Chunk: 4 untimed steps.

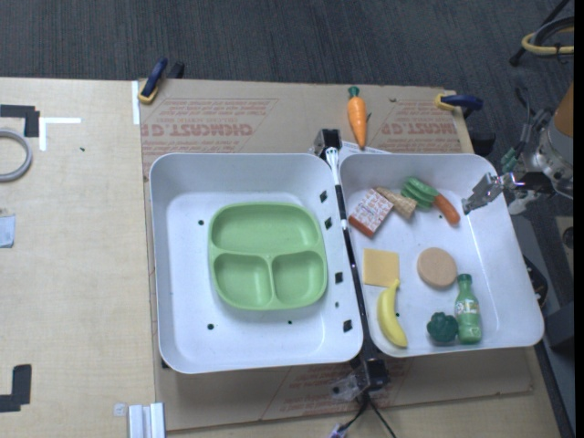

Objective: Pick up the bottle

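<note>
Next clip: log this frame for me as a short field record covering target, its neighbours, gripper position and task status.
target: green bottle, lying in the right bin near its front right corner
neighbours: broccoli touching on its left, round cookie just behind
gripper: over the right bin's back right edge, well apart from the bottle
left bin: holds a green divided plate
status: bottle not yet picked up

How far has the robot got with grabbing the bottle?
Nothing looks done yet. The bottle lies in the right bin near its front corner, beside the broccoli. The hand sits at that bin's far right edge, well away from it. Reaching, gripping and lifting are all left.
</note>
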Available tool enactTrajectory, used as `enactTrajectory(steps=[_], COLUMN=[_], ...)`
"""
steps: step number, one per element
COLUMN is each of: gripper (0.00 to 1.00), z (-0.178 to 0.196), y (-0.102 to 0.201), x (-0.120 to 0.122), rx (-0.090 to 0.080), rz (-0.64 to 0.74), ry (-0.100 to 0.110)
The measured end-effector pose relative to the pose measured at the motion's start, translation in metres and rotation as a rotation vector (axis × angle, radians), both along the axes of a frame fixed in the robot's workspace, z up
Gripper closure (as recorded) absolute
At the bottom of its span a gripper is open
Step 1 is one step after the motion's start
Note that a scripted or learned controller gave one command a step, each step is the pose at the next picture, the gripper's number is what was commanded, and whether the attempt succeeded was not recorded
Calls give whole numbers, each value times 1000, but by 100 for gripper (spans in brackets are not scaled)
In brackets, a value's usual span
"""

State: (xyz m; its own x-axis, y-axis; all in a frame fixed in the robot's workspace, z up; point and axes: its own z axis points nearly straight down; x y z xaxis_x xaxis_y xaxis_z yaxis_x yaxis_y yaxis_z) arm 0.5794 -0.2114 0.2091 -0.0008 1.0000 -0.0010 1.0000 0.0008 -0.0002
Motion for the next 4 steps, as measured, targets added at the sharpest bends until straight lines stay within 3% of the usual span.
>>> enactTrajectory(steps=[1,3,4], gripper=[100,100,100], z=[10,-17,-4], y=[0,137,187], x=[0,-103,-102], rx=[-1,1,0], rz=[3,-409,-692], ry=[-1,3,1])
